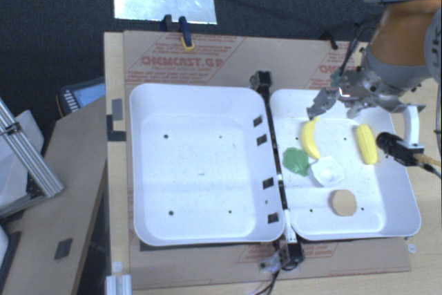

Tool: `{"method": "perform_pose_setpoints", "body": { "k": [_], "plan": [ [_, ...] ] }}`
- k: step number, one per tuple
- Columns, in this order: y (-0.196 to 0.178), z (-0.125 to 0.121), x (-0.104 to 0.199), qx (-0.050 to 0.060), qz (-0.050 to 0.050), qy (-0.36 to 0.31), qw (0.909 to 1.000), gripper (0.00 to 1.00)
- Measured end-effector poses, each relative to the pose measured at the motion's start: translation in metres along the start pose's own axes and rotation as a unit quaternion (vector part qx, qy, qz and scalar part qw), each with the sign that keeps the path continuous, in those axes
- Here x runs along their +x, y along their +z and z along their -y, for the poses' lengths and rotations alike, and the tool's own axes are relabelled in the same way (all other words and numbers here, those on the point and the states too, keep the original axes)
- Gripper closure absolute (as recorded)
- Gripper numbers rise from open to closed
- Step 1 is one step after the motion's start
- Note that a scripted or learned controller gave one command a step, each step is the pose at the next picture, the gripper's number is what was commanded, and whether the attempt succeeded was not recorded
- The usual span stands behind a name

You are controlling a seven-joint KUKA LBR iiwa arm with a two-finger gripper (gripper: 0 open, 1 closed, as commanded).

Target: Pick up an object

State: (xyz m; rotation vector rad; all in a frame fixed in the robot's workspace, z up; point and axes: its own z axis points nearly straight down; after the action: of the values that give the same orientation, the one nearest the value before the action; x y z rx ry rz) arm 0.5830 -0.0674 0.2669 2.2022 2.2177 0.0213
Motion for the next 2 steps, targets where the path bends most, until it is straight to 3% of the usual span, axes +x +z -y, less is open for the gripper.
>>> {"method": "perform_pose_setpoints", "body": {
  "k": [1, 2],
  "plan": [
    [0.084, 0.039, 0.035, 0.014, -0.002, 0.0, 0.9999, 0.0],
    [0.071, 0.076, -0.023, 0.011, -0.001, 0.005, 0.9999, 0.0]
  ]
}}
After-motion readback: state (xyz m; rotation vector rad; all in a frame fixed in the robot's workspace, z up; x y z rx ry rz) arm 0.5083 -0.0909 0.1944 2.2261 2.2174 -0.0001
